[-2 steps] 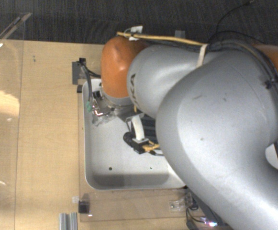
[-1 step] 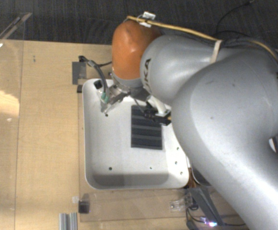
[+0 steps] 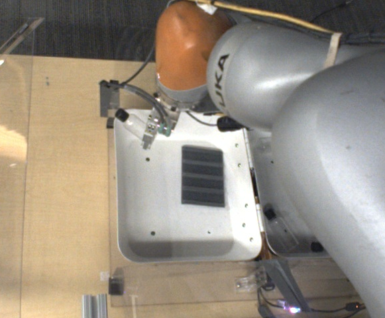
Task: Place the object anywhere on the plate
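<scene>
1. Item, task object: a small green-and-pale piece (image 3: 164,130) sits at the tip of the gripper, over the upper-left part of the left bin. Too small and blurred to identify; whether it is the object or part of the tool cannot be told.
2. Item, gripper (image 3: 154,128): a slender metal two-finger gripper under the orange wrist band, angled down toward the bin's top-left corner. Its opening cannot be told, so a secure hold cannot be confirmed.
3. Item, plate: the dark grey ribbed rectangular plate (image 3: 203,175) lies flat mid-bin, just right of and below the gripper, nothing on it.
4. Item, left bin: shallow white plastic bin (image 3: 136,204) on the pale wooden worktop (image 3: 53,197).
5. Risks, judged:
   - Weak or absent hold: piece drops short, onto the bin floor.
   - Release near the plate's edge: piece slides off the ribs.
   - Low travel: gripper clips the bin's wall.
6. Item, arm: grey bulk (image 3: 325,131) covers most of the right bin, hiding its contents.
</scene>
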